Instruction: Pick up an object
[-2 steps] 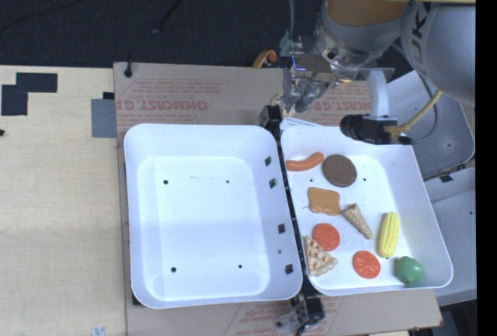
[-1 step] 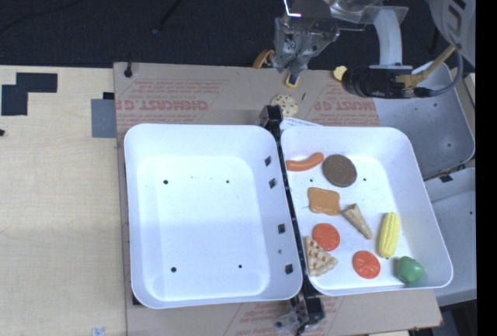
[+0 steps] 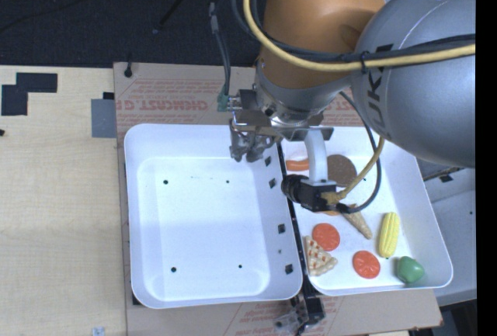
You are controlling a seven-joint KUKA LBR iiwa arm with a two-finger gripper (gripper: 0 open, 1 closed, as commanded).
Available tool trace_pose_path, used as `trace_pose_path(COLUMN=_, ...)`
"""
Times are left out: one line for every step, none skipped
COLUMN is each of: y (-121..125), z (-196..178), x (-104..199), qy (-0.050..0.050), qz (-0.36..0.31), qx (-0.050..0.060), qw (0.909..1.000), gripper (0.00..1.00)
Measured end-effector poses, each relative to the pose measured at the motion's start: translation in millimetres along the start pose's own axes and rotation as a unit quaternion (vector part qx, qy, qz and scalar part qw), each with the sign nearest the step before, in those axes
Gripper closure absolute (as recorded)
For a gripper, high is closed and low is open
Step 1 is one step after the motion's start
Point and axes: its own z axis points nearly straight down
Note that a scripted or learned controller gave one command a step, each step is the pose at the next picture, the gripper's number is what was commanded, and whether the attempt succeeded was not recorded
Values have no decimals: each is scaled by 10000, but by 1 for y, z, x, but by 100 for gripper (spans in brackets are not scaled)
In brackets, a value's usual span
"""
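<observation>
My gripper [image 3: 248, 147] hangs over the far right corner of the left bin [image 3: 144, 171], close to the divide between the two bins, and no object shows in it. The loose objects lie in the right bin [image 3: 435, 249]. These are an orange-red piece [image 3: 297, 165], a brown round disc [image 3: 342, 168], a tan cone-shaped piece [image 3: 359, 223], a red tomato slice [image 3: 326, 237], a pizza slice [image 3: 317, 257], a second red slice [image 3: 366, 264], a yellow corn cob [image 3: 388, 233] and a green piece [image 3: 409, 270]. The arm hides the far part of the right bin.
The two white bins stand side by side on a cardboard sheet [image 3: 171, 98] on the pale bench [image 3: 54, 195]. The large grey and orange arm [image 3: 326, 8] looms over the back of the right bin.
</observation>
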Motion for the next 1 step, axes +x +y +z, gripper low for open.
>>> trace_pose_path(y=-15, z=-29, x=42, qy=21, qz=-4, qx=-90, qw=10000, gripper=100)
